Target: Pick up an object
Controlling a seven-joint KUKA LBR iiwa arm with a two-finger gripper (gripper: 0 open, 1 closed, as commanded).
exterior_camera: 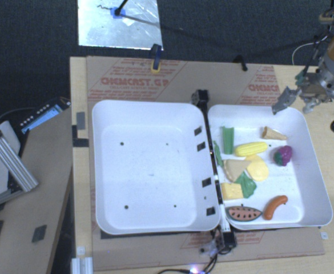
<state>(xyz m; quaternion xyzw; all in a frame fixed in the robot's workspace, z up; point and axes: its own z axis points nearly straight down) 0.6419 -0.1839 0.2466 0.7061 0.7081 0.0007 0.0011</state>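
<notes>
**Plastic food crowded in one bin, gripper waiting off the corner**

Plastic play food fills the right-hand bin (312,170), and none of it is in hand yet. The gripper (297,100) hangs above that bin's far right corner with its fingers spread apart and nothing between them — well clear of every piece. The left bin (109,124) sits beside it across a row of black clips.

Candidates for the pick: a corn cob (250,149) lying across the middle, a green stalk (228,140) just left of it, a pale wedge (273,133) nearest the gripper, a purple piece (282,154) to the right, an orange sausage (274,206) near the front wall, and a watermelon slice (244,213) against the front left corner.

The risk, as I judge it, is the clutter. The corn, a yellow slab (257,168) and a green leaf (246,184) touch or overlap, so a descent there could wedge a finger onto a neighbour or nudge the target aside. The sausage and the slice lie close to the walls — a finger might strike the rim. The wedge and purple piece stand freer, though rounded shapes may squirt out.
</notes>
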